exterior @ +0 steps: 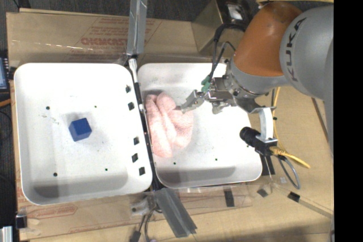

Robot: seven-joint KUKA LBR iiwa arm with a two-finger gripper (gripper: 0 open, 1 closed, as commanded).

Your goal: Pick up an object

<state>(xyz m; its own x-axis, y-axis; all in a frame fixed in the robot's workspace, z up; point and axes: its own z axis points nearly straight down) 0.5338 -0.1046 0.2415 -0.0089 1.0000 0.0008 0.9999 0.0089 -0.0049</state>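
Note:
A soft pink bundle (166, 124), like a rolled cloth, lies against the left wall of the right bin (227, 170). A small blue cube (80, 128) sits alone in the left bin (34, 122). My gripper (190, 103) hangs low over the right bin, its tip at the pink bundle's upper right edge, touching or nearly touching it. Nothing is lifted; the bundle rests on the bin floor. The grey arm with its orange band (266, 37) comes in from the upper right and hides the bin's far right corner.
A grey divider post (136, 25) stands between the bins at the back. Black clips (136, 141) line the shared wall. Cables and a black connector (255, 139) hang by the right bin's right rim. Cardboard (74, 31) lies under both bins.

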